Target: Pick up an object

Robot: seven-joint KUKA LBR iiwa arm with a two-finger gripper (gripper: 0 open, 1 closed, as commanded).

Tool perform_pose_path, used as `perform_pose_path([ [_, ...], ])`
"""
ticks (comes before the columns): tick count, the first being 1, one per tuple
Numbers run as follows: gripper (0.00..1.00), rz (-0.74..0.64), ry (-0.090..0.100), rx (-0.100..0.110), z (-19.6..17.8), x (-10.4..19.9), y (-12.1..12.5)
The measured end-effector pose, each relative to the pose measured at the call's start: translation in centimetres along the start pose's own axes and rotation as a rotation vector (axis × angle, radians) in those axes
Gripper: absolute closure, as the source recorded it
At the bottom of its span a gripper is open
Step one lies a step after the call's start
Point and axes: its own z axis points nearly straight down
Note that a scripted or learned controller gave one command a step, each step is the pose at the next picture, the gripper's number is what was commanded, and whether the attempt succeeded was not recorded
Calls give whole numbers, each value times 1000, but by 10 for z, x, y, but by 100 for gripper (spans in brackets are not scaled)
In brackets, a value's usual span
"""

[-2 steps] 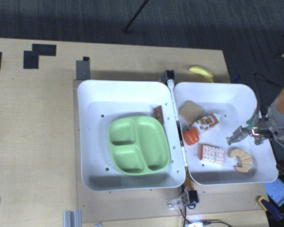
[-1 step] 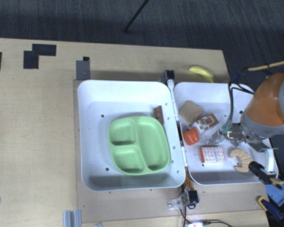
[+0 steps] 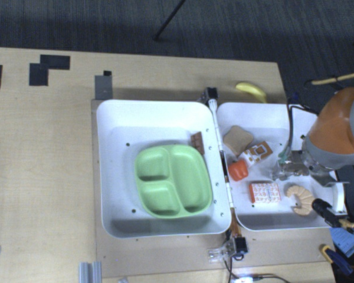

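The gripper [image 3: 285, 168] hangs low in the right bin [image 3: 265, 115] — how wide it stands cannot be told, and nothing shows in its grasp. Just beside it lies the croissant [image 3: 301, 198], long axis running near-to-far, its horns pointing left.

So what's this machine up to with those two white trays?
The grey robot arm with the orange band is reaching into the right white bin, its gripper low among small toy foods: a tan bread slice, an orange-red pepper, a croissant. Nothing looks lifted yet. The left white bin holds a green divided plate.
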Motion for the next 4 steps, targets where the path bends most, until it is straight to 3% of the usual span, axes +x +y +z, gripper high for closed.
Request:
perform_pose_path([
  [1,0,0,0,0,0,0,0],
  [2,100,-2,0,-3,-10,1,1],
  [3,0,-2,0,-2,-10,1,1],
  [4,0,1,2,6,11,66,-4],
])
